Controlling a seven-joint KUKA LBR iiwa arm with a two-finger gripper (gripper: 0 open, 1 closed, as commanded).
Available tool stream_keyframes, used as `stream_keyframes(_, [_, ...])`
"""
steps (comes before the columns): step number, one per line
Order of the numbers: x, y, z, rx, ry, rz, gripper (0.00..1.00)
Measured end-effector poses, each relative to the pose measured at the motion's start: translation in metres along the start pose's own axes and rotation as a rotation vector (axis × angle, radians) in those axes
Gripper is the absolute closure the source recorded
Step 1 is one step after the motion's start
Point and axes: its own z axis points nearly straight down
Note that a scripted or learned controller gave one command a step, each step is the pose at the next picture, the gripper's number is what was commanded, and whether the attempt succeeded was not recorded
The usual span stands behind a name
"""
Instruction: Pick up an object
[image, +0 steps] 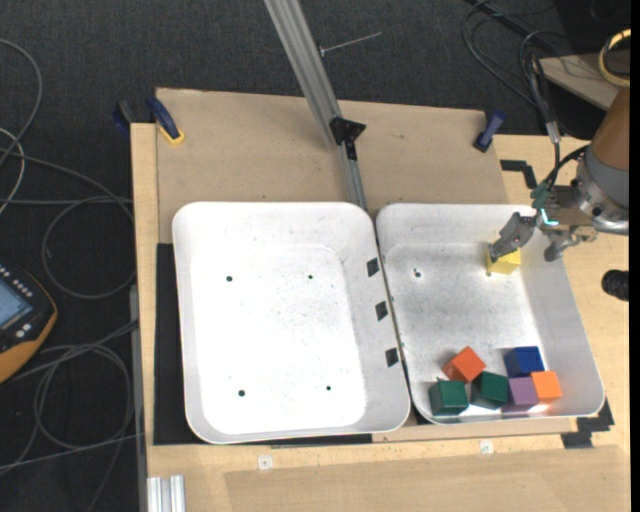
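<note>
1. End effector (528, 240): mine, one in number, reaching in from the right over the upper part of the right bin (440, 320). One grey finger slants down-left to the yellow block; a second, darker one hangs further right. I judge the fingers spread apart, with nothing between them.

2. Yellow block (506, 262): one. It sits on the floor of the right bin, near that bin's upper right wall, well apart from the other blocks. It lies just below and slightly left of my end effector, the left finger touching or just over its top edge; I cannot tell which. It looks roughly cubic, so I read no long axis. I judge it the nearest candidate: the coming move turns on shifting a little left and down so the block falls between the fingers.

3. Block cluster, along the lower edge of the right bin, six counted: two orange blocks (465, 364), two green blocks (449, 397), one blue block (523, 360), one purple block (522, 392). They are packed touching or nearly so.

4. Left bin (200, 300): one, beside the right bin, sharing its inner edge.

5. Counter (300, 140): one, carrying both bins.
</note>
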Motion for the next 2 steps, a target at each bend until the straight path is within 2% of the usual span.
stream_keyframes(1, [0.0, 0.0, -0.002, -0.004, -0.001, 0.0, 0.0])
stream_keyframes(2, [-0.007, -0.004, 0.057, 0.002, 0.0, 0.001, 0.0])
